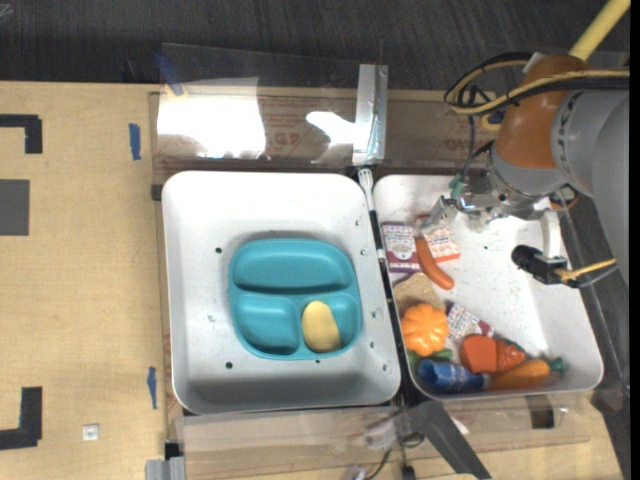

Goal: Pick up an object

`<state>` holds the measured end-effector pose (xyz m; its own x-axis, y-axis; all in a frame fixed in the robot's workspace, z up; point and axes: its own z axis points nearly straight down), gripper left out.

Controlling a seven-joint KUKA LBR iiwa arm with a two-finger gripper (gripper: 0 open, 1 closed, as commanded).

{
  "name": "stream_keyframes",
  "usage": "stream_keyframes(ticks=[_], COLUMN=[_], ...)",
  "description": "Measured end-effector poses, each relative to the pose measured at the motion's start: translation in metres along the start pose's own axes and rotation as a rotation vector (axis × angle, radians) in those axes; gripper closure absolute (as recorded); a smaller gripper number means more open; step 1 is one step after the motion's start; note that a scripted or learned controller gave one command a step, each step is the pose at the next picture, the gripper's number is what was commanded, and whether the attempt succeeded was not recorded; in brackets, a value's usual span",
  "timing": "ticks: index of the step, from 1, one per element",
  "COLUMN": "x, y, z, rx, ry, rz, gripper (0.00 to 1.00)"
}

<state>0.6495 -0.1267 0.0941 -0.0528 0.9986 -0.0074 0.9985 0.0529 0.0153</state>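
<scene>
The right bin (585, 340) holds several toy foods. A red sausage (434, 265) lies beside a purple-and-white carton (399, 246) and an orange-and-white carton (444, 241). Nearer the front are an orange pumpkin (424, 329), a blue bottle (446, 375), a red pepper (479, 351) and a carrot (526, 372). My gripper (452, 208) hangs over the bin's far part, just above and right of the cartons. I see nothing held in it.
The left bin (195, 268) carries a teal divided tray (290, 268) with a yellow potato (320, 325) in its front right compartment. A black fitting with a yellow cable (533, 260) hangs from the arm over the right bin. A clear panel (270, 118) stands behind the bins.
</scene>
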Motion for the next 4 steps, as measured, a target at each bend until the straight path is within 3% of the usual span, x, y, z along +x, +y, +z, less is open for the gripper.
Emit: stream_keyframes(ticks=[1,2,3,4], x=[0.003,0.003,0.024,0.025], y=[0.002,0.001,0.004,0.006], z=[-0.011,-0.009,0.001,-0.011], rx=[-0.004,-0.001,0.001,-0.006], ry=[0.007,0.007,0.001,0.004], rz=[0.000,0.000,-0.015,-0.016], gripper=[1.00,0.00,0.00,1.00])
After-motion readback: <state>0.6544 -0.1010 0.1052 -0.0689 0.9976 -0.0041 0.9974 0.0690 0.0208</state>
